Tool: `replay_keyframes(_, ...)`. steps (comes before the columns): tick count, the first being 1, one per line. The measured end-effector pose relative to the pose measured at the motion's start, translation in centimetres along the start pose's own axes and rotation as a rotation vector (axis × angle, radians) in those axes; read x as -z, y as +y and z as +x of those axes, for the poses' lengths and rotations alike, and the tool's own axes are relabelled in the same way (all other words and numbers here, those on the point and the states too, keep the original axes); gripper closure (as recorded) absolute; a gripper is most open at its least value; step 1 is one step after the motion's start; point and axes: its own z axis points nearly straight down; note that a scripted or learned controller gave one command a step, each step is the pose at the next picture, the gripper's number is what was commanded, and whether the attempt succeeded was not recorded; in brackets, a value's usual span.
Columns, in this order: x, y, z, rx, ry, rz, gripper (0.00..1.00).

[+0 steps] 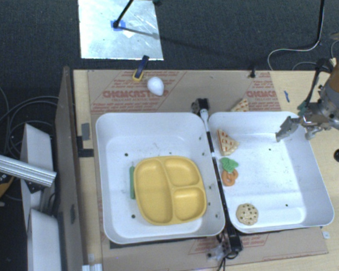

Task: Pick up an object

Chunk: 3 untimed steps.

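The right bin (312, 180) holds three toy foods along its left side: a pizza slice (227, 142), an orange and green carrot piece (229, 171) and a chocolate-chip cookie (247, 214). My gripper (297, 131) hangs over the bin's far right corner, well to the right of the pizza slice. Its fingers (285, 129) stand open with nothing between them. In the left bin (112, 162) lies a yellow divided plate (170, 189) with a green strip (131, 182) along its left edge.
Behind the bins, on the cardboard, lie a white egg (155, 85), a yellow and blue item (140, 69) and a cracker-like piece (240, 106). A shiny sheet (118, 28) lies on the floor beyond. A black divider (213, 158) separates the bins.
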Motion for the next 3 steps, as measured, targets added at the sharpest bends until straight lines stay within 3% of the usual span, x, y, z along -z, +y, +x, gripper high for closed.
replay_keyframes(1, -5.9, 2.5, 9.5, 0.01, 0.005, 0.003, 0.0)
replay_keyframes(2, -15.6, 1.8, 9.5, -0.004, 0.003, -0.001, 0.0)
replay_keyframes(3, -15.1, -0.6, 9.4, -0.003, 0.0, -0.005, 0.0)
